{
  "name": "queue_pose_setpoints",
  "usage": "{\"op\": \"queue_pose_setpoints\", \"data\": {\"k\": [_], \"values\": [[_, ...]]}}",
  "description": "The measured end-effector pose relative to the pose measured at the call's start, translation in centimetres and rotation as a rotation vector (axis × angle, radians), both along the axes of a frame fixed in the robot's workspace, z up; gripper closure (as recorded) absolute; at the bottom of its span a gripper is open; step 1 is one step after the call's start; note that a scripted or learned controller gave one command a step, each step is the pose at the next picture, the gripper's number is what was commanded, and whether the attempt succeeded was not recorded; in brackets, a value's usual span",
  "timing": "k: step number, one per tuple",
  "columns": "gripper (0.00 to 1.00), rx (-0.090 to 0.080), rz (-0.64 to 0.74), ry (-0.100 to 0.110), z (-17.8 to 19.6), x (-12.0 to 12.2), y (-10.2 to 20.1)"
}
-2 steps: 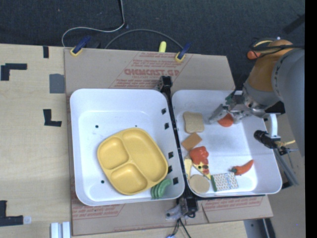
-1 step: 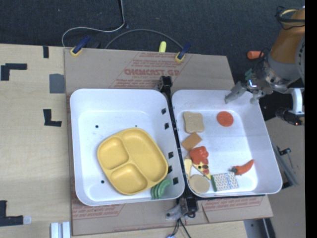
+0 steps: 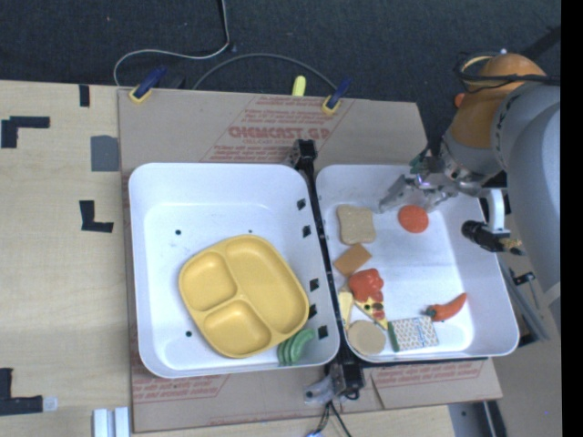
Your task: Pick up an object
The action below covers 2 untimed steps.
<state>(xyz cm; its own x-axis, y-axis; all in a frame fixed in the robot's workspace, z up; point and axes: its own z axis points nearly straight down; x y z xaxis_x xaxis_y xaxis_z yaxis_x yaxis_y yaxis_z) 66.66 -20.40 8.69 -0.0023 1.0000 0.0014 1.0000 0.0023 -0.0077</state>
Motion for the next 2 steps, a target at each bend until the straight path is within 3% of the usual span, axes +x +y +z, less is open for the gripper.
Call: {"op": "queue_pose_setpoints", "data": {"k": [1,2], "values": [[0.0,-0.005,-0.002,-0.01,-0.1,-2.1,1.1],[1.0,-0.005,-0.001,-0.01,1.0,-2.1,1.1]]}}
